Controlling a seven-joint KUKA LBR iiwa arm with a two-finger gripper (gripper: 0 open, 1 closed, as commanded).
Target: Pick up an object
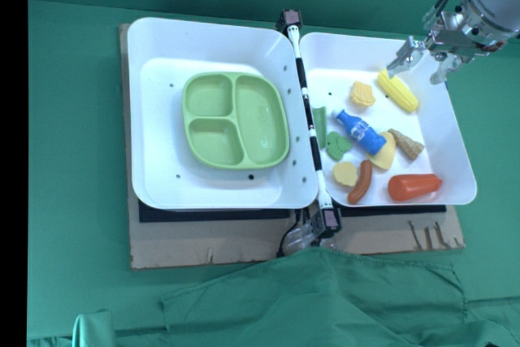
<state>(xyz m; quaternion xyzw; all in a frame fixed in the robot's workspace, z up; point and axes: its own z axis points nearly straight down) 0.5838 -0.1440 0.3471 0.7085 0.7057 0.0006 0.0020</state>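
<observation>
The right bin [455, 144] holds several toy foods: a yellow corn cob [397, 90], a blue bottle [361, 132], an orange pepper [413, 186], a sausage [360, 181], an ice-cream cone [406, 144], a small orange-yellow piece [362, 93], a green leafy piece [337, 145] and a yellow round piece [346, 173]. My gripper [422, 66] hangs above the bin's far right corner, just beyond the corn cob. Its fingers are spread open with nothing between them.
The left bin [154, 53] holds a light green divided plate [236, 119]. A black-and-white divider bar [305, 114] runs between the bins. Both bins rest on a cardboard sheet [203, 249] over green cloth, which is bunched up at the front.
</observation>
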